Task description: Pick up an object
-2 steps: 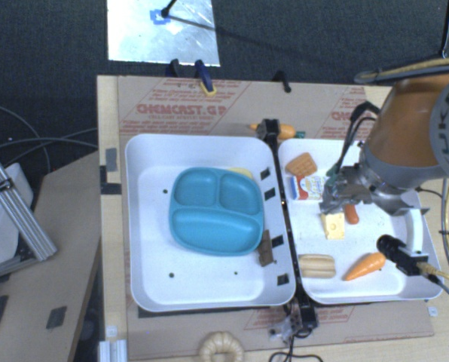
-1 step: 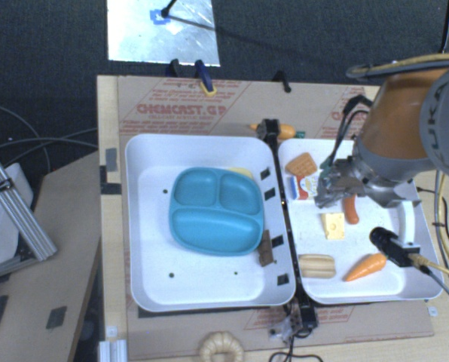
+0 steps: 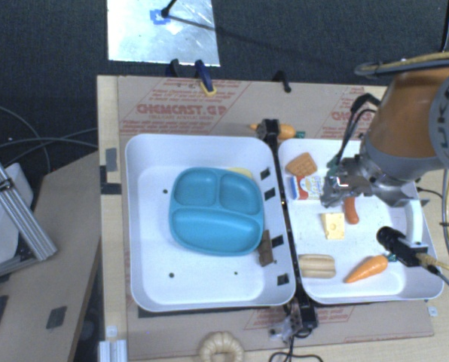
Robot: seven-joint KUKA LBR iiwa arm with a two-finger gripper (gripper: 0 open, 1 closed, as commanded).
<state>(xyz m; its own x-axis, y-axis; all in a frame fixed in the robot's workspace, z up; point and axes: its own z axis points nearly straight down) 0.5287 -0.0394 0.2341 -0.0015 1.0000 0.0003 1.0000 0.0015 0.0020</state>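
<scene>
Arm: it reaches in from the right, and its grey and orange bulk hangs over the upper part of the right bin [image 3: 416,225], hiding some of the floor beneath it.
Gripper [image 3: 334,192]: low in the right bin, among the food items; whether the jaws are apart or together I cannot tell, and nothing can be seen between them.
Nearest candidates: a small red and white carton [image 3: 309,188] lies just left of the gripper, a red sausage [image 3: 351,210] just to its right, and a yellow cheese cube [image 3: 333,225] a little below.
Other items: an orange wedge-shaped piece [image 3: 302,164] near the bin's top, a bread roll [image 3: 316,265] and a carrot [image 3: 368,269] near its front wall.
Left bin [image 3: 153,277]: it holds a blue divided plate [image 3: 215,210], lying flat, with a pale yellow bit just showing at its far rim.
Why this pose: the loose small items sit in the right bin, so the descent there looks like a try at one of them.
Stage: judged as approach or grasp, with no pick confirmed.
</scene>
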